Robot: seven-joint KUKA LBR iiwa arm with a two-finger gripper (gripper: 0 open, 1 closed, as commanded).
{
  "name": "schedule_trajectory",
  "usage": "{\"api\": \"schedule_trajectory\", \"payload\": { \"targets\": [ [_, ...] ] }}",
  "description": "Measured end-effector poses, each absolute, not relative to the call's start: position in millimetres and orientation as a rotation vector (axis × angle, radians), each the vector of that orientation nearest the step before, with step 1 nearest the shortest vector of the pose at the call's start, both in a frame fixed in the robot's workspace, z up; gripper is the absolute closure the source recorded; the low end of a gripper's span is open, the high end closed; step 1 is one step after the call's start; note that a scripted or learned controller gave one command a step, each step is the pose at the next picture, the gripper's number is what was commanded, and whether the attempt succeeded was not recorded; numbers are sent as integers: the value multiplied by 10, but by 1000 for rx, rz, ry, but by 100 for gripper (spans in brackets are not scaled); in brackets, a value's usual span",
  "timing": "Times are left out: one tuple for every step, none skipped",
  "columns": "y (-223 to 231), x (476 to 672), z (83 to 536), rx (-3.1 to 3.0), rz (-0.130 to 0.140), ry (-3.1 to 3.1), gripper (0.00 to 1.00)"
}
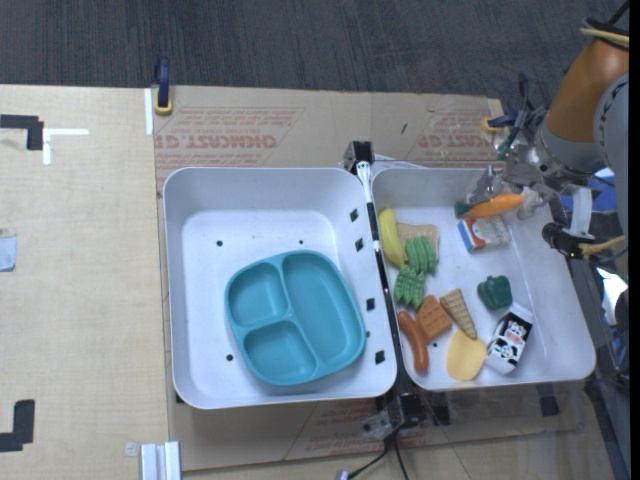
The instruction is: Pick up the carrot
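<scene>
The carrot [496, 205] is a small orange toy with a dark green leafy end. Its long axis lies nearly level across the view, tilted slightly upward to the right; the green top points left and the orange body runs right. It sits at the back of the right bin [560, 368], above the red and white carton [484, 233].

The gripper [509, 190] is right over the carrot's orange end, and the carrot appears to sit between its fingers, so the gripper looks clenched on it, though the fingertips are small and partly blurred.

Further forward of the carton in the same bin lie a yellow banana [389, 236], green beans [420, 254], a green leafy piece [409, 287], a sausage [413, 340], a waffle cone [460, 311], a green pepper [494, 291] and a black and white milk box [511, 341]. The left bin [200, 208] holds a blue divided plate [293, 315].
</scene>
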State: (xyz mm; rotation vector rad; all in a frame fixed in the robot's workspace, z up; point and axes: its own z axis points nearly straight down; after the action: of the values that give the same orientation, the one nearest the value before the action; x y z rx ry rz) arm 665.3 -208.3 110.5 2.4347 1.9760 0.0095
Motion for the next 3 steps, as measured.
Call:
{"api": "schedule_trajectory", "payload": {
  "targets": [
    [-2086, 6622, 959, 2305, 10, 2141, 0],
    [-2091, 6606, 1033, 2305, -3, 2145, 100],
    [-2091, 6621, 1048, 2301, 3, 2142, 0]
  ]
}}
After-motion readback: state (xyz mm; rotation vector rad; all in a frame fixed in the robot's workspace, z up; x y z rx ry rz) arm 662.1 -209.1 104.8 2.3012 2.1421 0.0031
